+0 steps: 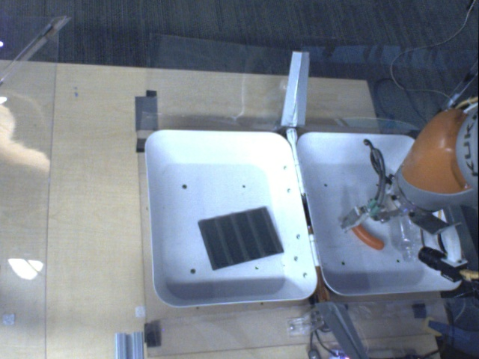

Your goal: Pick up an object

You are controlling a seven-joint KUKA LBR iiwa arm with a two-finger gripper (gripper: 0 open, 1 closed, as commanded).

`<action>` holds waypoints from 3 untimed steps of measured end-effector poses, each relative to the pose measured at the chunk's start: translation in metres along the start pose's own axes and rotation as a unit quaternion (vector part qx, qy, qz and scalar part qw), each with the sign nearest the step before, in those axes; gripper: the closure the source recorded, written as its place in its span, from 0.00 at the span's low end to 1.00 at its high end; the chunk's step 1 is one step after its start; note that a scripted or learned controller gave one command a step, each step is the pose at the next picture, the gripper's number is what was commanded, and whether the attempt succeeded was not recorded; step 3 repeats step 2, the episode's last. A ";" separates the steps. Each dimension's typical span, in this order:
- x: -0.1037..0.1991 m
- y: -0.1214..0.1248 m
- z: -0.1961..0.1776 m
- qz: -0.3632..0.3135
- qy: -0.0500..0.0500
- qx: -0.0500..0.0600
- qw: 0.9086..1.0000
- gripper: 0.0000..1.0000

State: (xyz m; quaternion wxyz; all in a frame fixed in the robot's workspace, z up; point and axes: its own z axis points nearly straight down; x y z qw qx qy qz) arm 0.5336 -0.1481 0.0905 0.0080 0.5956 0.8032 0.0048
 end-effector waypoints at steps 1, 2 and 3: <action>0.000 0.003 -0.012 0.000 -0.001 -0.003 1.000 1.00; 0.064 0.062 -0.095 0.011 0.002 0.005 1.000 1.00; 0.064 0.062 -0.095 0.011 0.002 0.005 1.000 1.00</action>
